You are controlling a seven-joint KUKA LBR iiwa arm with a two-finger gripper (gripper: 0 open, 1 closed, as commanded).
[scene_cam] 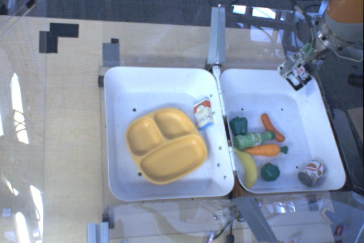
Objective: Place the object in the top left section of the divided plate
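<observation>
A: How do the fingers stand?

B: The gripper (296, 73) hangs at the upper right of the frame, over the far rim of the right bin (318, 116). It is small and blurred; whether it is open cannot be told, and nothing shows between its tips.

A: Room to move?

B: The left bin (119, 122) has bare floor round the yellow divided plate (166, 145), whose upper left section lies open.

A: And the object?

B: A small red-and-white carton (203, 113), perhaps the one meant, lies just beside the plate's upper right edge, near the wall between the bins, well apart from the gripper, lower left of it.
</observation>
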